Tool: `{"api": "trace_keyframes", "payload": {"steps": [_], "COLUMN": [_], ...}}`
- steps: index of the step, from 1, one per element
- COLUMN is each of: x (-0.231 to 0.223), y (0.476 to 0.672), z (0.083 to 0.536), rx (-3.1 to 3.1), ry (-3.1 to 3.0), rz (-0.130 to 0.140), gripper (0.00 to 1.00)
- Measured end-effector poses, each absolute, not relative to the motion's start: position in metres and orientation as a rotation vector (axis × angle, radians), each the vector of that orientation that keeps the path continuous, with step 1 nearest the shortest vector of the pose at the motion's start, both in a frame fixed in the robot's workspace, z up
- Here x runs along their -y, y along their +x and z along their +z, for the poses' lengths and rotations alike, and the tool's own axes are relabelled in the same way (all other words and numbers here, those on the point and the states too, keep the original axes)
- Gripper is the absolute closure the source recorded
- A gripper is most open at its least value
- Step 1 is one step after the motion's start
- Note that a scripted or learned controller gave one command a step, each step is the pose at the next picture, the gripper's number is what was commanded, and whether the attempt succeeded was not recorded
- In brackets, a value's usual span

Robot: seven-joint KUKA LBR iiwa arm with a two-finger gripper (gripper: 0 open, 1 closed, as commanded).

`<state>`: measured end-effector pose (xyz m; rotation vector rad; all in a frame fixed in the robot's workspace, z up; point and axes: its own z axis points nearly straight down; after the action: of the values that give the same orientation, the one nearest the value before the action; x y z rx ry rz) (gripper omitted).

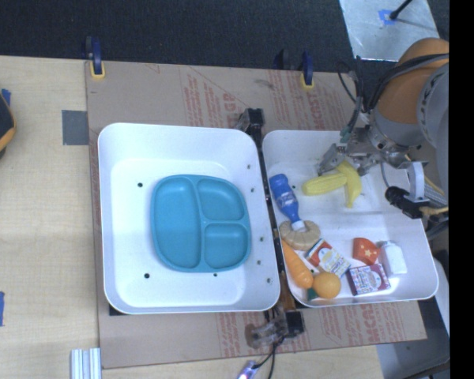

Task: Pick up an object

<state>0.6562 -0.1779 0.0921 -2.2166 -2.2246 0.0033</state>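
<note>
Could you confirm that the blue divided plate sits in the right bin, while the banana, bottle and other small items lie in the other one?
Not quite: the camera view shows the blue plate in the left bin. The banana, bottle and other small items lie in the right bin, where the hand hovers at the banana.

A pale wooden worktop [39, 235] carries a brown cardboard sheet [182, 101] held by blue clamps [95, 58]; beyond lies dark carpet floor [182, 10]; a grey tape patch [75, 126] sits at left.
</note>
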Motion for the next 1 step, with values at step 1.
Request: {"api": "trace_keyframes", "payload": {"steps": [1], "x": [0.1783], "y": [0.6558], "z": [0.1026], "rx": [2.226], "ry": [-2.211], "rz": [0.008], "gripper": [1.00]}}
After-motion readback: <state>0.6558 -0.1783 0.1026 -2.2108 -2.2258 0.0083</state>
